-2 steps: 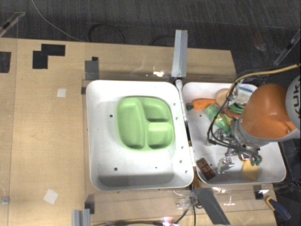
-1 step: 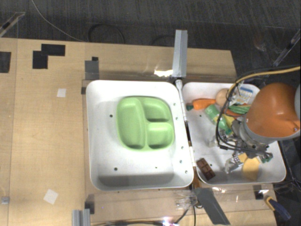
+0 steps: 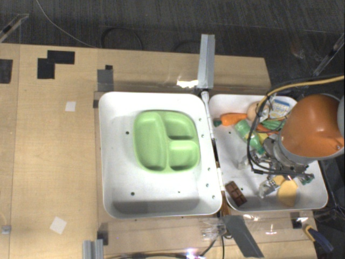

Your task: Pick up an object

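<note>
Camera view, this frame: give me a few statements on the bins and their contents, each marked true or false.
1. A green divided plate lies in the left bin. True.
2. A brown chocolate bar lies near the right bin's front left corner. True.
3. The chocolate bar sits on the plate. False: it lies in the right bin.
4. The carrot lies in the left bin. False: it lies in the right bin, near its back.
5. The gripper is over the right bin. True.

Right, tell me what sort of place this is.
Probably a robotics lab bench for grasping trials: two white bins set in a wooden bench, an arm over toy food, cables trailing on the floor.
</note>
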Tool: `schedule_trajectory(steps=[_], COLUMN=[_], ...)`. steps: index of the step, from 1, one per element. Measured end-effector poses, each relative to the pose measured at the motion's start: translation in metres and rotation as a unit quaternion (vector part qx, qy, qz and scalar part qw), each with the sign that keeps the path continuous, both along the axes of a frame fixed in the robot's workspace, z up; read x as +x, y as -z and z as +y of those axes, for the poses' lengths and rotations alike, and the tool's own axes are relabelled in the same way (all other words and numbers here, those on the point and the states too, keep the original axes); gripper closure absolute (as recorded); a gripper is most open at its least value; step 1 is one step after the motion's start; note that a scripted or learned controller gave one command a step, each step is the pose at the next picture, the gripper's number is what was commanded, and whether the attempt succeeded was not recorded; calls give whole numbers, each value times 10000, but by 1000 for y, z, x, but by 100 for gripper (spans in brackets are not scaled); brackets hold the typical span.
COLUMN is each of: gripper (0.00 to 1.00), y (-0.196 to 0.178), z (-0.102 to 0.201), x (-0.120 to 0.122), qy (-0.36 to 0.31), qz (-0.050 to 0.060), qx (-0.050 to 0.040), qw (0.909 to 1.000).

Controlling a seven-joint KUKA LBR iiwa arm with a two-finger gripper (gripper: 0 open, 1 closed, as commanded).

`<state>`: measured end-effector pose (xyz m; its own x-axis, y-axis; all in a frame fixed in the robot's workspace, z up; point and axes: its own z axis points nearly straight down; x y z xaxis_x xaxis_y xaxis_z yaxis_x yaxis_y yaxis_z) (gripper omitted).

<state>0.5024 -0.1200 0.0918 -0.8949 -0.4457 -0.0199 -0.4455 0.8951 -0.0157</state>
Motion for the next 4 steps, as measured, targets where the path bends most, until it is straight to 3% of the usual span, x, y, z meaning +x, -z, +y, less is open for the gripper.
schedule_trajectory(steps=[1, 2, 3, 4], gripper=[0, 0, 0, 0], y=[0, 0, 1, 0], z=[24, 30, 31, 24], x=[3, 14, 37, 44], qy=[-465, 582, 332, -3843], qz=[4, 46, 44, 16], qx=[-12, 29, 25, -62], qw=[9989, 9983, 9994, 9232])
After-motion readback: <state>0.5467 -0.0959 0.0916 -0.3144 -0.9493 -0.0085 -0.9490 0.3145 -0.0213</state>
